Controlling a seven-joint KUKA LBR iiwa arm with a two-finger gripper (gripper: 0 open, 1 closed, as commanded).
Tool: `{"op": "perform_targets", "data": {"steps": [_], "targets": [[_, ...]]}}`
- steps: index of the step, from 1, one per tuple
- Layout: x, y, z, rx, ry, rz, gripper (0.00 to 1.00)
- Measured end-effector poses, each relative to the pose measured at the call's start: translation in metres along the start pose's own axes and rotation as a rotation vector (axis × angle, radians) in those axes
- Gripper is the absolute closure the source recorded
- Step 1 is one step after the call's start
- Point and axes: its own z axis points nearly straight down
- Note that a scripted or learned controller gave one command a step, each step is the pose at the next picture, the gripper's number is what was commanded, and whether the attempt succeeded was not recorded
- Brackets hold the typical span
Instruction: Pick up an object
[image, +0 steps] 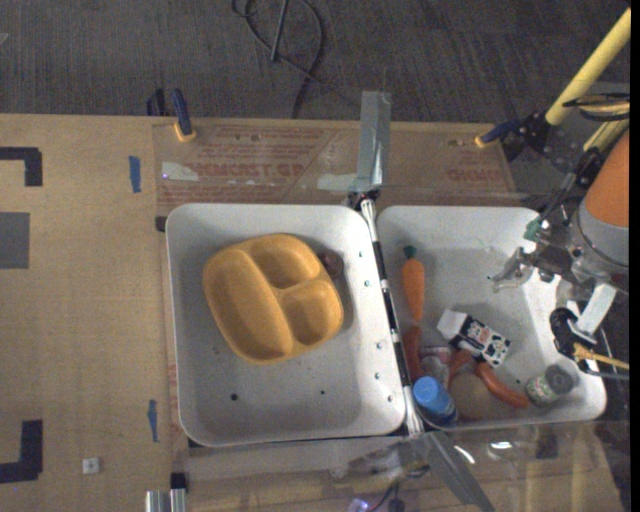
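Several candidates in right bin (470, 225): toy carrot (413, 288) nearest divider, long axis 12-to-6, lying toward 9 o'clock of gripper (515, 270). Gripper over bin's 3 o'clock side, fingers spread, holding nothing. Small carton (474, 337) toward 7 o'clock.

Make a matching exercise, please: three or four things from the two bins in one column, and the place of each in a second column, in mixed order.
Things:
1. yellow plastic divided plate
2. orange toy carrot
3. blue round cap
4. small white printed carton

Places:
A. right bin, near its middle
B. left bin
C. right bin, bottom left corner
D. right bin, along the left wall

Pairs: 1-B, 2-D, 3-C, 4-A
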Motion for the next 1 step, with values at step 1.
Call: {"op": "perform_targets", "data": {"steps": [1], "targets": [[0.0184,0.0350,0.1027,-0.003,0.001,-0.196,0.00]]}}
